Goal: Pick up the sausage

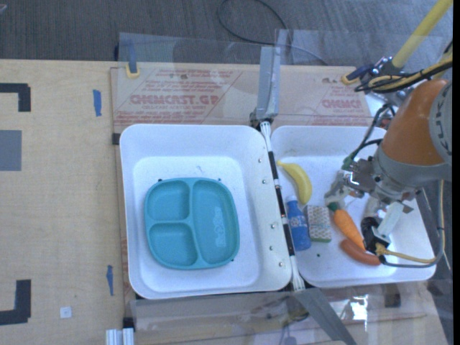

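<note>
A pale wooden bench (57, 192) fills the left and middle of the frame, marked with black tape corners and small blue tape strips along its left side; grey floor (108, 6) runs across the top, with a thin black cable (251, 16) looped on it. Two shallow white bins sit edge to edge on a brown sheet with red lettering. The left bin (136, 149) holds a teal divided plate (192, 223), with bare white floor around it on every side. In the right bin (316, 139), a banana (300, 180) and a blue can (297, 225) lie along the left wall, with a speckled sponge (319, 223) just beside the can. A carrot (346, 225) slants down to the right of the sponge, and the sausage (359, 252) lies just under the carrot's tip, in the lower right of this bin, near its front wall. The arm (420, 131) comes in from the right edge, and the gripper (345, 185) hovers above the carrot's green end; whether it is released or clenched cannot be told. Bare bin floor shows along the top and in the lower left corner
</note>
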`<action>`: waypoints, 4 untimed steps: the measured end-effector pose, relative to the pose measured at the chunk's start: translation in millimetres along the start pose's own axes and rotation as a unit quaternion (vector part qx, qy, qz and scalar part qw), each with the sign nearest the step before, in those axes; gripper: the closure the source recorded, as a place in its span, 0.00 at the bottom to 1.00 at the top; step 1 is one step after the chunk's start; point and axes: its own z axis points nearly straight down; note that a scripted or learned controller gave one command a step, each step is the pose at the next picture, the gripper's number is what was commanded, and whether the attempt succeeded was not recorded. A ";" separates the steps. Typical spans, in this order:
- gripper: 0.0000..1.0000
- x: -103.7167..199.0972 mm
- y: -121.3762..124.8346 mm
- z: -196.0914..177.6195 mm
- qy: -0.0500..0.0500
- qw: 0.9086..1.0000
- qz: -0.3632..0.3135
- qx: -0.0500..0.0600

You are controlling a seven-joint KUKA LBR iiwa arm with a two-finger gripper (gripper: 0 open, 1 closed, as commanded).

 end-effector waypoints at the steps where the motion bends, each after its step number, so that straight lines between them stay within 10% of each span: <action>1: 1.00 -2.2 0.9 -8.3 0.000 1.000 0.002 0.000; 3: 1.00 -35.9 93.5 -69.2 -0.001 0.986 0.168 -0.003; 4: 1.00 -41.3 111.1 -56.1 -0.001 1.000 0.012 -0.004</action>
